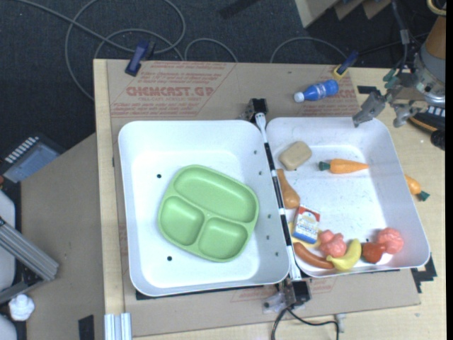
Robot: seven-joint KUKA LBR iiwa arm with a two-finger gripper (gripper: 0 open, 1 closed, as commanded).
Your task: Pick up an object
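Note:
My gripper point(386, 112) hangs over the back right corner of the right bin point(386, 147), open, with nothing between its fingers point(368, 110). In that bin lie a tan bread piece point(295, 154), a carrot point(342, 166), an orange piece by the left wall point(287, 190), a small carton point(306, 225), a sausage point(311, 255), a banana point(345, 255), a pink toy point(330, 241), a red piece point(371, 252) and another pink piece point(391, 239). The carrot is the nearest of these to the gripper, lower and to the left.
The left bin point(141, 154) holds a green divided plate point(207, 213). A blue bottle point(316, 91) lies on the bench behind the right bin. A second carrot point(413, 185) rests outside the right bin's right rim. Cables run across the floor behind.

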